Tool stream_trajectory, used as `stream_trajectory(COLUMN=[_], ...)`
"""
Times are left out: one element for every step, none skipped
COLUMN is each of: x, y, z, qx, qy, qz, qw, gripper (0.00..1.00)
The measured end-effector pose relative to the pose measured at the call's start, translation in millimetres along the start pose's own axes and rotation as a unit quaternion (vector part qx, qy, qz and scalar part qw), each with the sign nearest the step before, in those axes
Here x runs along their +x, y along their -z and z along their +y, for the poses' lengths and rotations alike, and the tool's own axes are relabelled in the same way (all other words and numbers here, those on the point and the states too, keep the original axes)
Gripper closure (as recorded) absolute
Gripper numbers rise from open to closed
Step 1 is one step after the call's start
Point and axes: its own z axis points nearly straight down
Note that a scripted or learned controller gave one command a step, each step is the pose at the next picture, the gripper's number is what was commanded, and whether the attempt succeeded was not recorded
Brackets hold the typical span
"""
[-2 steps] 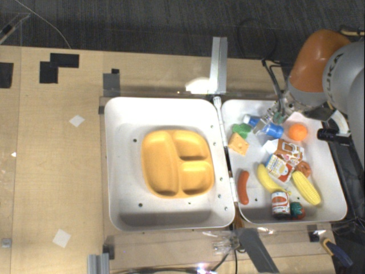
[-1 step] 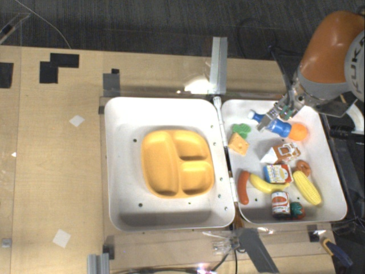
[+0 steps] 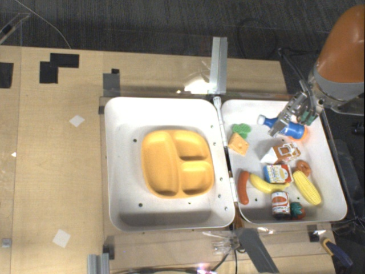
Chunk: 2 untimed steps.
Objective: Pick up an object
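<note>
Where bottle [image 3: 288, 128] lies, tool [image 3: 283, 123] (perhaps touching)

Just one camera here, mounted up high over the light wooden table [image 3: 51, 170] and looking down at a bit of a slant. It's far enough back to fit both shallow white plastic bins, the left one [image 3: 122, 153] and the right one [image 3: 331, 164], with dark carpeted floor [image 3: 142, 10] along the top edge.
</note>
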Motion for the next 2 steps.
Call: stream_trajectory(x=[24.2, -45.9], y=[-44.7, -147.7], z=[-75.0, -102.9], qx=[0.003, -0.002], qy=[0.015, 0.064], qz=[0.003, -0.014], qw=[0.9999, 0.9978], gripper=[1.00, 1.00])
